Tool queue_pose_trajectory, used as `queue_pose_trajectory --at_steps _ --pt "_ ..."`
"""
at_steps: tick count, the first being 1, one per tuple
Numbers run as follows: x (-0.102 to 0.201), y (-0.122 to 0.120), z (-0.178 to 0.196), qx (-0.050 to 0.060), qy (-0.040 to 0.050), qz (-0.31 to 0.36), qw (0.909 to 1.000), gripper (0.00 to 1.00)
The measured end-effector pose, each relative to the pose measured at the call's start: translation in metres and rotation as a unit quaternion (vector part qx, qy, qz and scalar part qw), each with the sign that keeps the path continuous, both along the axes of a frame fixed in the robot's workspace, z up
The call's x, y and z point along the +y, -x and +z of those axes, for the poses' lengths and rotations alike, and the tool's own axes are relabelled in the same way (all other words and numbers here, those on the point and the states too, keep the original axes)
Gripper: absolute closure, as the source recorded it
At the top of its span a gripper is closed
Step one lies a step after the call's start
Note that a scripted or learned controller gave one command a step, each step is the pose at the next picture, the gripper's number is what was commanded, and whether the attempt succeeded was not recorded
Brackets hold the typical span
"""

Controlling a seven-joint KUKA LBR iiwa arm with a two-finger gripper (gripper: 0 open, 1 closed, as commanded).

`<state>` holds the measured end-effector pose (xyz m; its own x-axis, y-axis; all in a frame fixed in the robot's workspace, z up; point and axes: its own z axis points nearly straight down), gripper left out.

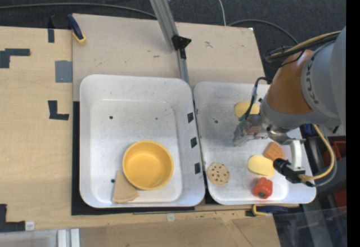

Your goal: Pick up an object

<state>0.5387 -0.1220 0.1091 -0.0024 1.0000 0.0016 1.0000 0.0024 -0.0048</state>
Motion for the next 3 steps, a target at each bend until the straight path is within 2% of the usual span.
queue_pose_trajectory --at_steps 2,3 --pt "0.003 0.004 0.112 -0.005 0.0013 0.000 1.0000 1.00" --pt "0.060 0.010 0.122 -0.002 -0.0004 0.002 1.0000 1.00"
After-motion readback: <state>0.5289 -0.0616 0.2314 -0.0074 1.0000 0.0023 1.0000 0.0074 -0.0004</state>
